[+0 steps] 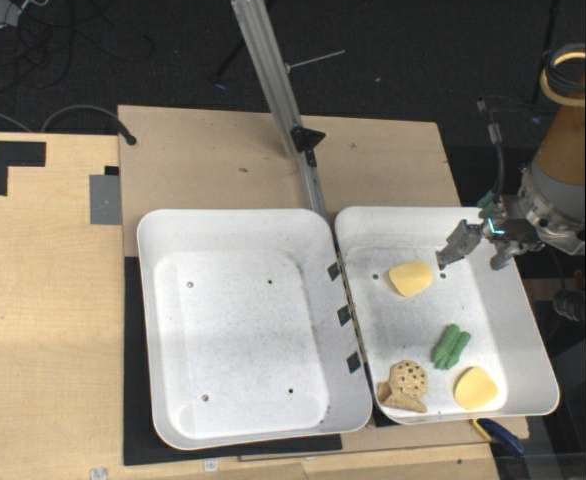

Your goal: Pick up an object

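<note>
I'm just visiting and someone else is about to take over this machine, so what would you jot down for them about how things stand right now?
Gripper: open, holding nothing, poised over the far part of the right bin, just beside the yellow lump.
Objects, all lying in the right bin: the yellow lump near the middle, a green piece nearer the front, a second yellow piece at the front corner, and a tan speckled cookie-like thing by the front left wall.
Left bin: white, beside the right one.
Done: nothing picked yet.
Left: close on one object and lift it; the yellow lump looks nearest.
</note>
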Motion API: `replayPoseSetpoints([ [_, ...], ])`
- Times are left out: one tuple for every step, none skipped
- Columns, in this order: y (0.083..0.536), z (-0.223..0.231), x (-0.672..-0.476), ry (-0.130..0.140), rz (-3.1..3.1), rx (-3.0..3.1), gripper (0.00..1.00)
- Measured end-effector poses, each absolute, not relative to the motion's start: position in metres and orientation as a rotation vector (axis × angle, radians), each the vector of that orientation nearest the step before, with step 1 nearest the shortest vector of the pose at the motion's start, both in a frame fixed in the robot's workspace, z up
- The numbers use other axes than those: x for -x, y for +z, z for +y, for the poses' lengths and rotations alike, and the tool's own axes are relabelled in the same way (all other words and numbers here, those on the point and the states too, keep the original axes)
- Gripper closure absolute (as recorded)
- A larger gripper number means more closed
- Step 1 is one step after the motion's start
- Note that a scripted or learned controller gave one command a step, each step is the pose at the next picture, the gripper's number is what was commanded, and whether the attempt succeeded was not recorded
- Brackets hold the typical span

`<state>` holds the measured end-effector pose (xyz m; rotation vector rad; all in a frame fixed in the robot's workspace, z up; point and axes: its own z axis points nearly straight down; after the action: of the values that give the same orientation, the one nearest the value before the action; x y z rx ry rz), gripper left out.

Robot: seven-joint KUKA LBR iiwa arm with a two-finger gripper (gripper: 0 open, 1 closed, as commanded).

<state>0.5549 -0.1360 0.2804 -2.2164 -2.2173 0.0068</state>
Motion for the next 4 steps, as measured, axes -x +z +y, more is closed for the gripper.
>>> replayPoseSetpoints([
  [0.283, -0.137, -0.555, 0.002, -2.218, 2.221, 0.00],
  [0.238, -0.139, -0.551, 0.007, -2.216, 2.217, 0.00],
  [0.183, -0.129, -0.545, 0.007, -2.214, 2.217, 0.00],
  [0.132, -0.134, -0.552, 0.006, -2.215, 2.218, 0.00],
])
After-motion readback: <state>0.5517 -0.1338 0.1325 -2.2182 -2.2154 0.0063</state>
